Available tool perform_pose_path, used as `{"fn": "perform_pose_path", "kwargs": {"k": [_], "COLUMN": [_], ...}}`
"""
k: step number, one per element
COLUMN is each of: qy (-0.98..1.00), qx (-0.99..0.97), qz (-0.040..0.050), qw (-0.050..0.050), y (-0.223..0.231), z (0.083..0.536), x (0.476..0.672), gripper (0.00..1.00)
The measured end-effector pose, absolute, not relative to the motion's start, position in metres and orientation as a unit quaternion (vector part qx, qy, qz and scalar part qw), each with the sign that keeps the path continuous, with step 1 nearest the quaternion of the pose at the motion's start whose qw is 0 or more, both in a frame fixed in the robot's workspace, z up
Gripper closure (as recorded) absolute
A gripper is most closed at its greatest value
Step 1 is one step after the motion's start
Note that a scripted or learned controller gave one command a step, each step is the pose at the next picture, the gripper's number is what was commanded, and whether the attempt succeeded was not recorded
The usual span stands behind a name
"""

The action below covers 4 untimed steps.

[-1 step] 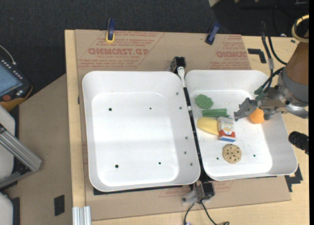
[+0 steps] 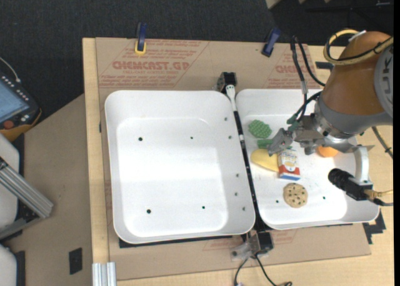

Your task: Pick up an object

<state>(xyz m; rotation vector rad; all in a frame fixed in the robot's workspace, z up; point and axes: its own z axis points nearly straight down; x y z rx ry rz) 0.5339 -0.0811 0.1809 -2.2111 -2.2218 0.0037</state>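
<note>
The right bin (image 2: 312, 216) holds a green leafy piece (image 2: 259, 129), a yellow wedge (image 2: 264, 160), a small red, white and blue carton (image 2: 289, 167), a round cookie (image 2: 295, 195) and an orange piece (image 2: 327, 150) partly hidden under the wrist. My gripper (image 2: 283, 143) hangs low over the middle of this bin, just above the carton, between the green piece and the yellow wedge. I see nothing held in it.
The left bin (image 2: 125, 153) lies beside the right one, with a black divider rail (image 2: 242, 153) between them. Both rest on a cardboard sheet (image 2: 187, 60) held by blue clamps (image 2: 141, 36) at the back.
</note>
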Motion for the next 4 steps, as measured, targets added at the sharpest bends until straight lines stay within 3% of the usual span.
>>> {"fn": "perform_pose_path", "kwargs": {"k": [1, 2, 3, 4], "qy": [-0.705, -0.706, -0.707, -0.712], "qx": [-0.709, -0.708, -0.707, -0.702], "qz": [0.002, 0.0004, -0.001, -0.0054], "qw": [0.003, 0.002, -0.001, -0.003], "y": [-0.108, -0.11, -0.109, -0.007], "z": [0.165, 0.081, 0.095, 0.19], "x": [0.481, 0.478, 0.48, 0.513], "gripper": [0.0, 0.0, 1.0, 1.0]}}
